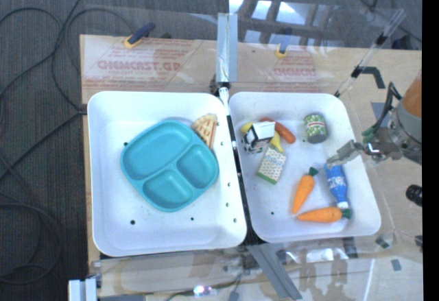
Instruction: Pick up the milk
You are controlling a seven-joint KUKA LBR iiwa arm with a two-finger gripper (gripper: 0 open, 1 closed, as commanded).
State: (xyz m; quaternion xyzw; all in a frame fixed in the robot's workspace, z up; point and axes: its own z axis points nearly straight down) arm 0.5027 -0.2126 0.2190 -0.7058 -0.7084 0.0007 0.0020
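Nearest the camera in the right bin [357,227], a carrot [319,214] lies crosswise at about 5 o'clock. Just beyond it, a second carrot [302,191] stands on a slant, and at its 3 o'clock is a blue bottle [336,186], whose near end touches the first carrot. The gripper [346,153] reaches in over the bin's 3 o'clock rim, just above the far end of the bottle; whether it is spread or pressed together cannot be told. It holds nothing that can be seen.

A yellow-green speckled box [271,166] sits near the bin's centre. The milk [260,134], a small white carton, lies at 11 o'clock in this bin, well apart from the gripper. A short orange piece [285,133] lies at its 3 o'clock, and a green can [315,127] at 1 o'clock.

The left bin [110,224] holds a blue divided plate [169,164], with a waffle piece [205,128] at its 1 o'clock.
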